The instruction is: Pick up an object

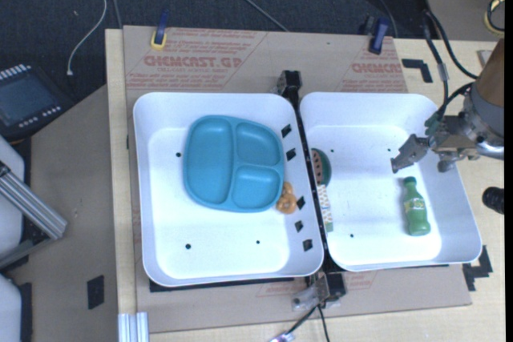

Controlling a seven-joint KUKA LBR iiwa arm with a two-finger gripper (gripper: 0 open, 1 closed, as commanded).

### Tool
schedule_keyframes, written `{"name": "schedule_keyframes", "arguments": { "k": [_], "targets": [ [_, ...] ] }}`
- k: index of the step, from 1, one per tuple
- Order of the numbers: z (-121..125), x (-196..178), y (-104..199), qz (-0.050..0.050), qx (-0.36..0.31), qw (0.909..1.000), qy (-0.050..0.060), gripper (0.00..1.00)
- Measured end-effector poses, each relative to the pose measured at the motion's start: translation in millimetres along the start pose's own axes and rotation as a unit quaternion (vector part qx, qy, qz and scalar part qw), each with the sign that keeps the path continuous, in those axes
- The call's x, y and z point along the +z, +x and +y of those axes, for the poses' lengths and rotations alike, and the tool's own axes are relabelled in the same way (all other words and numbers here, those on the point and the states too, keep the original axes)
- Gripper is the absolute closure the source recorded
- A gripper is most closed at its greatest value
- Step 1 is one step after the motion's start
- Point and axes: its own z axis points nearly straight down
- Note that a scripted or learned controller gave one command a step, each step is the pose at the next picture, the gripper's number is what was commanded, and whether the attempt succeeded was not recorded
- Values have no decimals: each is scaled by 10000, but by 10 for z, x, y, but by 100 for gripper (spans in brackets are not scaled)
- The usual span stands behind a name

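Observation:
A small green bottle [416,207] lies in the right bin [361,132], toward its right side, cap pointing up the view. My gripper [426,158] hovers just above the bottle's cap end, open, its two fingers spread apart with nothing between them. A blue divided plate [234,162] sits in the left bin [160,172]. A small orange-brown object [287,200] rests at the plate's lower right corner. A striped, partly green object [321,172] lies against the right bin's left wall.
Black clips run along the divider [298,164] between the two bins. The arm comes in from the right over the right bin's edge. Cables lie on the dark floor beyond the bench.

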Motion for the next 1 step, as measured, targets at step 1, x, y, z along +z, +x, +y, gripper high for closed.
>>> {"name": "schedule_keyframes", "arguments": {
  "k": [1],
  "targets": [
    [20, -48, 2, -10, -16, 10000, -51, 0]
  ]
}}
